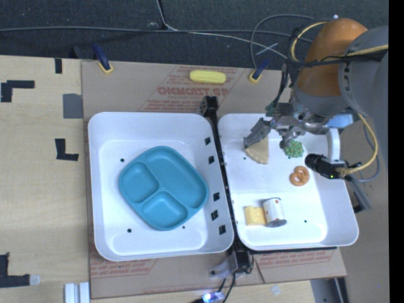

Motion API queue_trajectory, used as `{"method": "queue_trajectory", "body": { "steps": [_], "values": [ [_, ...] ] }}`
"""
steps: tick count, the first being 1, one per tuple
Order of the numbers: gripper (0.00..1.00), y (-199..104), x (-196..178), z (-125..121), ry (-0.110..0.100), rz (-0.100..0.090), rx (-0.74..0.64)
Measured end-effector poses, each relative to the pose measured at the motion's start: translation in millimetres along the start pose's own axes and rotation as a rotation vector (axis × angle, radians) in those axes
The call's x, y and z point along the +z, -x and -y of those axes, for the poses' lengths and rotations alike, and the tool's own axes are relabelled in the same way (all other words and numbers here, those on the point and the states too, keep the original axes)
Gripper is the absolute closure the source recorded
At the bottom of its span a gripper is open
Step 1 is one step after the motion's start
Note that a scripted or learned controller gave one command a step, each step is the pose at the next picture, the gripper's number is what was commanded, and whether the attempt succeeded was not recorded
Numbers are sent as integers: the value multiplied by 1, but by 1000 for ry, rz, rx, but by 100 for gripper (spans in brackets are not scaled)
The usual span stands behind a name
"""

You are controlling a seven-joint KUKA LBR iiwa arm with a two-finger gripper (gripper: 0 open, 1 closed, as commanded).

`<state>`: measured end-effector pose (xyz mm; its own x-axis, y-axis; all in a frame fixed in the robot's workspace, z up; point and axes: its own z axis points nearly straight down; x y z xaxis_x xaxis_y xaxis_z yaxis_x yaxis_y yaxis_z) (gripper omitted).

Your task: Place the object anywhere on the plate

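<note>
I see the gripper (273, 131) spread wide over the bread wedge (257, 152) — light, stiff, likely toy plastic — so I'd pinch its thin flat sides.

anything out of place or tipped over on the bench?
One stray: a yellow banana-like toy lies on the cardboard behind the bins, outside both. In the right bin, a small can lies on its side beside a yellow block. The blue plate sits flat in the left bin. No spills visible.
</note>
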<state>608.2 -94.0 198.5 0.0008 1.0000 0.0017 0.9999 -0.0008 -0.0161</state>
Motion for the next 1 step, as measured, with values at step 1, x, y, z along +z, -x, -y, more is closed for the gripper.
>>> {"method": "queue_trajectory", "body": {
  "steps": [1],
  "values": [
    [0,0,-9,-3,14,1,-3]
  ]
}}
